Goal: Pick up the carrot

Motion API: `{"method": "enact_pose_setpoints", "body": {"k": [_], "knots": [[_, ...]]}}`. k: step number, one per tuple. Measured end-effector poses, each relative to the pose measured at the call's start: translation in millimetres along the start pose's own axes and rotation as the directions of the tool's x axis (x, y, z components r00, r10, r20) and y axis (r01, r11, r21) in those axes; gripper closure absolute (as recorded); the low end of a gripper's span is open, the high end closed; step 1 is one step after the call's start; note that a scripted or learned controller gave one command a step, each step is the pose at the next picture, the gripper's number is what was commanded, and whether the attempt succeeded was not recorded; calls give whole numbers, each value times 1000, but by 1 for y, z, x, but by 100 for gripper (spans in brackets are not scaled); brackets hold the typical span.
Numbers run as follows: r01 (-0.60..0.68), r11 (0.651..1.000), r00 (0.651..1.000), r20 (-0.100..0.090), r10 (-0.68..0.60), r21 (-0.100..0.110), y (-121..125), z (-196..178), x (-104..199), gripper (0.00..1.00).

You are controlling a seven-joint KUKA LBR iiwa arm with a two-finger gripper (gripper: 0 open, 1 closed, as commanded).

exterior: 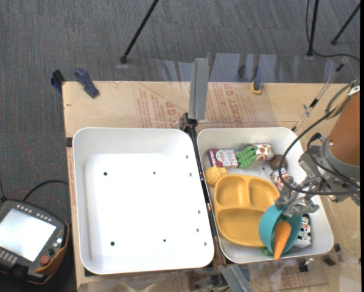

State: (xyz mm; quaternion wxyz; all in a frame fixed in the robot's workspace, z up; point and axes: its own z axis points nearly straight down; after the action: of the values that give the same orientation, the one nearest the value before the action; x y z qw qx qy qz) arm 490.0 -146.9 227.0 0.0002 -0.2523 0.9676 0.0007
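While the gripper [296, 194] hung over the right bin [325, 236], we could not tell its state.
We logged the carrot [281, 238] leaning in the teal bowl [268, 225], beside the yellow tray [243, 210].

- Red print on the cardboard [170, 105] covering the table is upside down and unreadable (only stray letters show).
- The packets' [222, 157] labels are too small to read.

The arm [352, 132] runs off the right edge, leaving its upper part out of sight. Its end effector [297, 201] covers the teal bowl's [268, 227] far rim and the yellow tray's [246, 208] right corner. Labels on the far packets [223, 157] are too small to read.
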Motion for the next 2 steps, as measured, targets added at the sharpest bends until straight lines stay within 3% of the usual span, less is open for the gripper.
{"method": "enact_pose_setpoints", "body": {"k": [1, 2], "knots": [[1, 1000, 1000, 0, -1, -1, 1, 0, 0, 0], [-134, 991, 991, 15, 134, 10, 18, 121, -33, 0]]}}
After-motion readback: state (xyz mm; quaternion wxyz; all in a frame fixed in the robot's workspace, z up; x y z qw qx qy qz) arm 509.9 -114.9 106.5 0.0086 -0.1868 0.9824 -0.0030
